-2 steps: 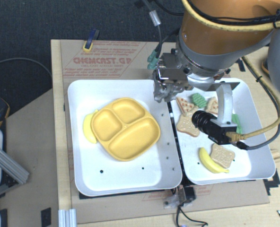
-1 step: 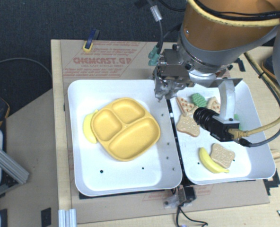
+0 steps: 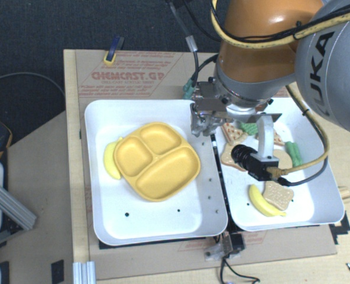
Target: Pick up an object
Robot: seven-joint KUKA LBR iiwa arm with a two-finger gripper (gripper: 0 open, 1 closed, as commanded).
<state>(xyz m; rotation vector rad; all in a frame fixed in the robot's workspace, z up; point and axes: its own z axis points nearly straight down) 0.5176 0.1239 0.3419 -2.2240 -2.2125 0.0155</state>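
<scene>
We see the hand (image 3: 231, 136) hanging low over the near-left part of the right bin (image 3: 323, 209), by the wall it shares with the left bin (image 3: 98, 158). We cannot tell whether it is open or closed, or whether it grips anything. Below it in the right bin lie a banana (image 3: 262, 203) touching a slice of toast (image 3: 279, 195), a waffle piece (image 3: 232, 132), and a green item (image 3: 292, 151). In the left bin a yellow divided plate (image 3: 156, 160) overlaps a second banana (image 3: 109, 160). Both bins rest on the worktop (image 3: 74, 129).

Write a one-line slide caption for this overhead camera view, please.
Robot arm reaches over the right bin of toy food; a yellow divided plate lies in the left bin.
</scene>
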